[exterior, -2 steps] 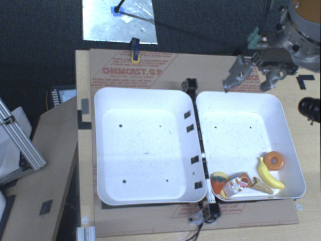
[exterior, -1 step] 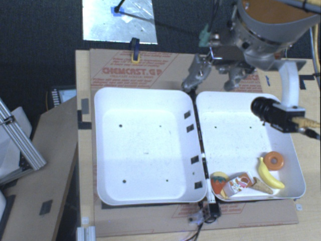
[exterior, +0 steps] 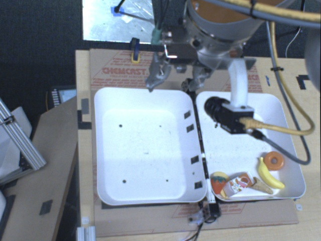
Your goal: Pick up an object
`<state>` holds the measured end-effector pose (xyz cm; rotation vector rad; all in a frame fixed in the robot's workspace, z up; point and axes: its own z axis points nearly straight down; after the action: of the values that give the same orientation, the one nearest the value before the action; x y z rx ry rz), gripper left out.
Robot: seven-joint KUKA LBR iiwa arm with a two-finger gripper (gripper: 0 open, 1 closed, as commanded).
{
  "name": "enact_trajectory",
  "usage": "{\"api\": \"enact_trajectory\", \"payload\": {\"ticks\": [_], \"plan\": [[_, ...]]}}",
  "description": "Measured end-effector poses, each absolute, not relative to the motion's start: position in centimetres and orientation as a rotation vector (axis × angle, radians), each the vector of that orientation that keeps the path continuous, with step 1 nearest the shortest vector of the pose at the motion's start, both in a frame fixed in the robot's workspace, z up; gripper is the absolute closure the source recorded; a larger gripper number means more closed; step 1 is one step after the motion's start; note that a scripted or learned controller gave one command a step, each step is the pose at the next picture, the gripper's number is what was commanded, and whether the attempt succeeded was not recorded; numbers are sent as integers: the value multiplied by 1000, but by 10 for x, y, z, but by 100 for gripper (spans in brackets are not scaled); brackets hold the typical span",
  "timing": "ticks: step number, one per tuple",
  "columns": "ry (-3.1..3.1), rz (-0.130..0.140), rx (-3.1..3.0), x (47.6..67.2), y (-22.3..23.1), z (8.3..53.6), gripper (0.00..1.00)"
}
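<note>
Two shallow white bins sit side by side on a brown cardboard sheet (exterior: pixel 125 70) printed with red lettering. The left bin (exterior: pixel 145 144) has a few dark specks on its floor; the right bin (exterior: pixel 293 179) lies just beside it, their rims meeting along a seam set with small dark clips (exterior: pixel 194 159). Behind the bench — a shiny silver panel (exterior: pixel 105 14) with a blue scrap. An aluminium rail (exterior: pixel 20 139) leans at far left.

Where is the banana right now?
The banana lies in the right bin, near its front right corner, just below the orange ring and right of the snack packet.
</note>
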<state>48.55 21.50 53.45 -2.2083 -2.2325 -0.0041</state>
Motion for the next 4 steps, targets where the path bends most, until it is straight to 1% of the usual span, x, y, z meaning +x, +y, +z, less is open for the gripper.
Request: {"api": "enact_trajectory", "payload": {"ticks": [1,2,3,4], "plan": [[-2229,-4,-2214,486,235,535,0],[-2229,-8,-2214,487,235,547,100],[-2215,4,-2229,487,153,505,100],[-2229,4,-2210,486,216,452,100]]}}
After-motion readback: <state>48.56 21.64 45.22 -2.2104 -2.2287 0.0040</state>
